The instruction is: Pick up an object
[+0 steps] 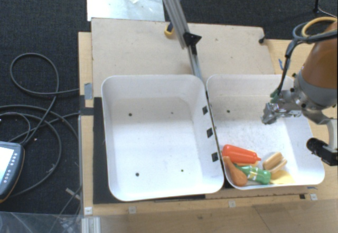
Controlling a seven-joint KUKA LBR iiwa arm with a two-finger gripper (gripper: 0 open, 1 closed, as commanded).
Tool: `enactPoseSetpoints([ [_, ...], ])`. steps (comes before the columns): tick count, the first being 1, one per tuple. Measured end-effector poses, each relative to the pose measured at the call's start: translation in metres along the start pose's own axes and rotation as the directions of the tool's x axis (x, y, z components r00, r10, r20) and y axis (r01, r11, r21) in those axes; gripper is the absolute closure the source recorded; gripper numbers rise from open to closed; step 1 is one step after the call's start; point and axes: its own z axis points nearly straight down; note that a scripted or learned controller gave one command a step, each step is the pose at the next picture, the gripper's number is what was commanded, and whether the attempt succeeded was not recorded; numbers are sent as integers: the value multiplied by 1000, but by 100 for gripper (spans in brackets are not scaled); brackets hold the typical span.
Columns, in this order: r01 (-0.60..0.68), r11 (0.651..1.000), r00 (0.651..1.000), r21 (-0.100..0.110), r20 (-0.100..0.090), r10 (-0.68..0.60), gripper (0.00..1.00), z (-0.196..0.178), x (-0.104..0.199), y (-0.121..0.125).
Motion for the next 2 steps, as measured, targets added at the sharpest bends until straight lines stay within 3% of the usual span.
enactPoseSetpoints([
  [2,4,1000,1000,2,-2,-4,100,6,87,63],
])
